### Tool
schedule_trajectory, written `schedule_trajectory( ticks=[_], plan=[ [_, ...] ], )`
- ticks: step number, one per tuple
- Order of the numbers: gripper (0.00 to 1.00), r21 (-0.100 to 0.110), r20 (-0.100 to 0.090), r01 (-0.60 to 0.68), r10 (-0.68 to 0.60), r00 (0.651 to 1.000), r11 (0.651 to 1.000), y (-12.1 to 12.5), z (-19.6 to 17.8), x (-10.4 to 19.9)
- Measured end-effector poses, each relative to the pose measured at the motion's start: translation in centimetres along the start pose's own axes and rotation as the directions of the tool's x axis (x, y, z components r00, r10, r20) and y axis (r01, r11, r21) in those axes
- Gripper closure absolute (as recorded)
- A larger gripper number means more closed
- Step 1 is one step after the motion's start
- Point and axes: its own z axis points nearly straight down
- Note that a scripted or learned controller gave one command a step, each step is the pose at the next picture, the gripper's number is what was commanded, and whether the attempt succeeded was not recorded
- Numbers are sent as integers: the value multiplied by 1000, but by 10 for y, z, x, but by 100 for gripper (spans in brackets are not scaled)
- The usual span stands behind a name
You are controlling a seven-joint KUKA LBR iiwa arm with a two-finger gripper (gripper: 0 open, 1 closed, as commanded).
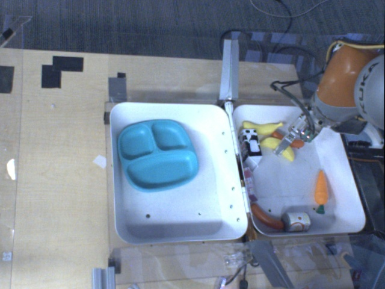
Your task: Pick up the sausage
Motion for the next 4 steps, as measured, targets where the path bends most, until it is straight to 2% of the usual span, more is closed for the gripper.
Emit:
schedule_trajectory(
  ticks=[1, 2, 3, 4],
  plan=[
    [100, -5, 9, 4, -4, 1000, 1000, 3, -13, -2],
    [100, 0, 0, -18, 18, 1000, 1000, 12, -156, 8],
    [100, 0, -5, 182, -182, 983, 983, 1, -140, 85],
    [100, -2, -2, 254, -254, 967, 967, 77, -163, 69]
  ],
)
